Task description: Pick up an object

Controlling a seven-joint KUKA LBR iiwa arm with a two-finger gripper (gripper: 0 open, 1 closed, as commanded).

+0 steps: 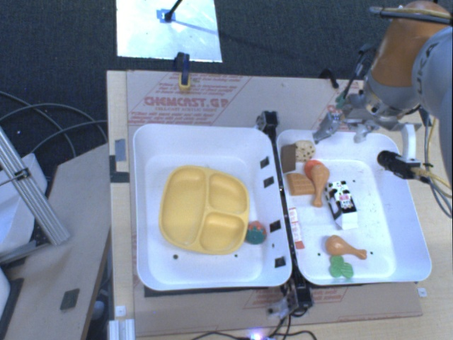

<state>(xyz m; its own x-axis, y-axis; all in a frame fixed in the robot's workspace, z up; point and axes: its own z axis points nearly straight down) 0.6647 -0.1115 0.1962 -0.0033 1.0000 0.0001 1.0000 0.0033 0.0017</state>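
Dark carpet surrounds the surface; the hand (342, 121) hovers beyond the right bin (403, 211) (grip state unclear), so descending could strike the rim, missing the drumstick (318, 179).

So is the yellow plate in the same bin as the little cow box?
No, the yellow plate lies in the left bin, while the cow box sits in the right bin.
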